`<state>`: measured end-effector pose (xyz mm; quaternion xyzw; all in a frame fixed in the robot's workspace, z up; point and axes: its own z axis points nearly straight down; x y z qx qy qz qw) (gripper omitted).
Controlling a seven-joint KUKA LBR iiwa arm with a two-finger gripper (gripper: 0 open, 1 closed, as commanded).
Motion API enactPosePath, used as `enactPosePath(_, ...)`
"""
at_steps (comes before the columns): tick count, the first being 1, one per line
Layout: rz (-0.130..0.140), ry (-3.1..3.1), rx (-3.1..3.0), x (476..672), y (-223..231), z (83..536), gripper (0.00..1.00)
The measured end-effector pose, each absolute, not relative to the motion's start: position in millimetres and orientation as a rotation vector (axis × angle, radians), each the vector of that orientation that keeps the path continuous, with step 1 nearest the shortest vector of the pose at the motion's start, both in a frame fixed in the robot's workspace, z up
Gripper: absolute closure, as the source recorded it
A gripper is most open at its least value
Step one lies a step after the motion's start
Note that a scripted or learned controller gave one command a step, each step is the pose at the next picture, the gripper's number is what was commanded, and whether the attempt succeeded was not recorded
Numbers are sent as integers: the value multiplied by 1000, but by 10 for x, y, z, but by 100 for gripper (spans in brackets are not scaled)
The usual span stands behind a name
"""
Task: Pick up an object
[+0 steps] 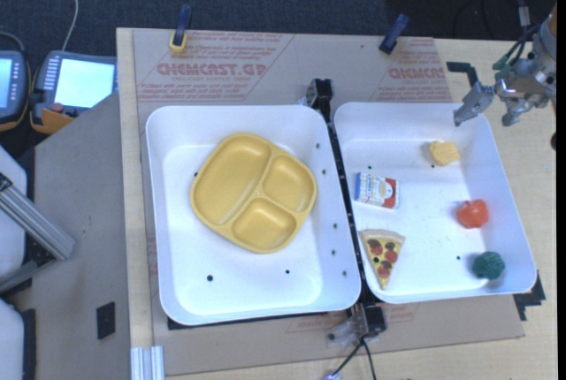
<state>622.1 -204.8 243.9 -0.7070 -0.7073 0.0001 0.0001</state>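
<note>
The right bin (416, 124) holds a small yellow lump (444, 153), a white and blue carton (376, 190), a red-orange round piece (472, 214), a toy pizza slice (384, 251) and a dark green round piece (487, 265). My gripper (492, 107) hangs over the bin's far right corner, open, with nothing between its fingers. The yellow lump lies closest to it, a little down and to the left.
A yellow three-compartment plate (254, 191) lies in the left bin (177, 219). Black clamps (320, 92) join the bins at the back. Two clips (180, 32) hold the cardboard's far edge. A tablet (78, 82) sits off the bench at left.
</note>
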Motion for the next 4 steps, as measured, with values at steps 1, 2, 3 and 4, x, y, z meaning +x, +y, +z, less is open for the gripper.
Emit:
enactPosePath(1,5,-2220,-2216,6285,-2054,1983,0)
enactPosePath(2,4,-2221,-2216,6328,-2005,1534,0)
enactPosePath(3,4,-2223,-2220,6344,-2018,918,0)
enactPosePath(4,-2,-2229,-2223,6365,-2021,1063,100)
